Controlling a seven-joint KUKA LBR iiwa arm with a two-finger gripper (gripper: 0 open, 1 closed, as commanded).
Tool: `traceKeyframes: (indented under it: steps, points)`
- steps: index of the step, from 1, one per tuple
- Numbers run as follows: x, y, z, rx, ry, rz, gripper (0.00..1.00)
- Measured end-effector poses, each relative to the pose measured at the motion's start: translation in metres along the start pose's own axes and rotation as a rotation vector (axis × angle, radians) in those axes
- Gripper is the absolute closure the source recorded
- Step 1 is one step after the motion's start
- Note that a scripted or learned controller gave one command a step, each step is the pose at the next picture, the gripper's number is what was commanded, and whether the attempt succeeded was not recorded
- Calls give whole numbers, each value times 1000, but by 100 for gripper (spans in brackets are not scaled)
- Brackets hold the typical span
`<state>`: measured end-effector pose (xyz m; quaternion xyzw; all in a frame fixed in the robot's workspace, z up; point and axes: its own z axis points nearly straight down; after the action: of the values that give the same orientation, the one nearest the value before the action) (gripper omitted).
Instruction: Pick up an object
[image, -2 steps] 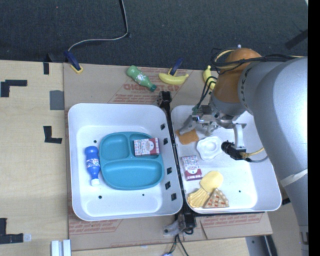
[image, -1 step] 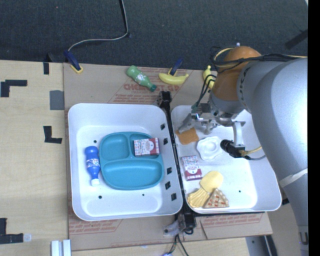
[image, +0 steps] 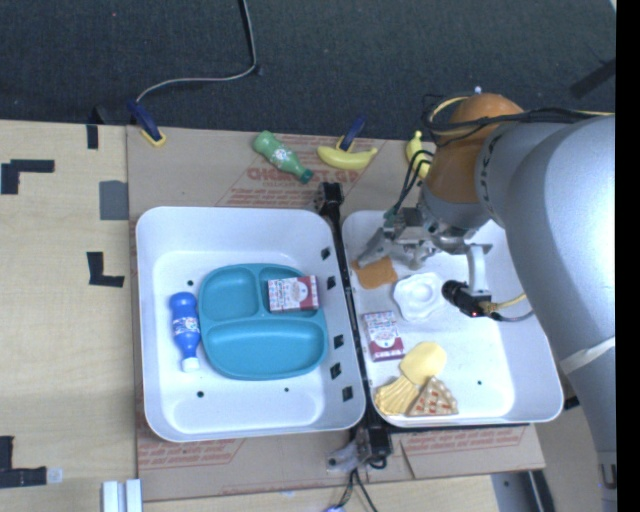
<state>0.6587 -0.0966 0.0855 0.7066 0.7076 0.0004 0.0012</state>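
My gripper (image: 397, 242) hangs low over the back left part of the right bin (image: 520, 395), just above a brown toast slice (image: 375, 272). Right of the toast lies a white fried egg toy (image: 417, 297). A small pink-and-white carton (image: 382, 335) lies nearer the front. At the bin's front sit a yellow piece (image: 425, 358), a ridged yellow snack (image: 397, 396) and a pizza slice (image: 436, 401). Nothing is visibly held.
The left bin (image: 165, 400) holds a blue divided tray (image: 262, 335) with a small carton (image: 292, 294) on it and a blue bottle (image: 184, 330) beside it. Behind the bins lie a green bottle (image: 282, 157) and a banana (image: 347, 155). The arm's bulk covers the right side.
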Motion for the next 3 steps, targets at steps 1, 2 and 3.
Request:
traceKeyframes:
  steps: [1, 2, 3]
  points:
    - [-1, -5, 0, 0, -1, 0, 0]
    - [2, -1, 0, 1, 0, 1, 0]
    - [2, 0, -11, -1, 0, 0, 100]
